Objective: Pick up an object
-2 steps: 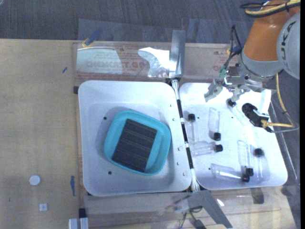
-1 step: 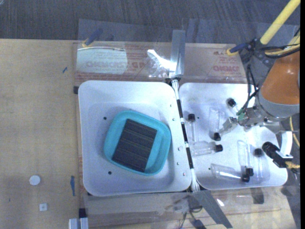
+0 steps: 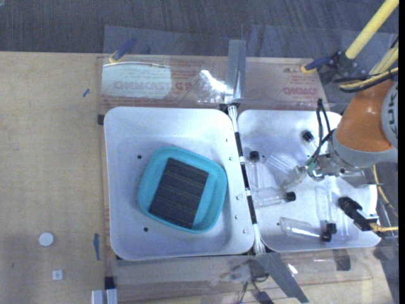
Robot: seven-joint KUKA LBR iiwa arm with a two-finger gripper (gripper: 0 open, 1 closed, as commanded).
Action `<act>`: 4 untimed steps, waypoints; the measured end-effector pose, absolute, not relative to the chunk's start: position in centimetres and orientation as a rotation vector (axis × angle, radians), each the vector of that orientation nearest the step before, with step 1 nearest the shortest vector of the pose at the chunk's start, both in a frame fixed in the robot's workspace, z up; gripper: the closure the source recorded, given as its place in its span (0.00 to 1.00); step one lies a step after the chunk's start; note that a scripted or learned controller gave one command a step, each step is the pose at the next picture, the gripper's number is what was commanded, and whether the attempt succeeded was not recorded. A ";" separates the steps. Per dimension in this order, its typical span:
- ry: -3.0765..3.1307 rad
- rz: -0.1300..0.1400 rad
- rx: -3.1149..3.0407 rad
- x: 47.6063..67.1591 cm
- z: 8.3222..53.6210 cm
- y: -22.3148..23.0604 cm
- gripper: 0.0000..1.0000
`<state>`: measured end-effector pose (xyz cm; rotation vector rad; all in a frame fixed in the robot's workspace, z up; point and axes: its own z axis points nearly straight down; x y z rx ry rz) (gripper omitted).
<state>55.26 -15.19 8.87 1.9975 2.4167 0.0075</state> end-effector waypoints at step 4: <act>2.539 0.002 1.839 62.7 8.8 -20.1 0.00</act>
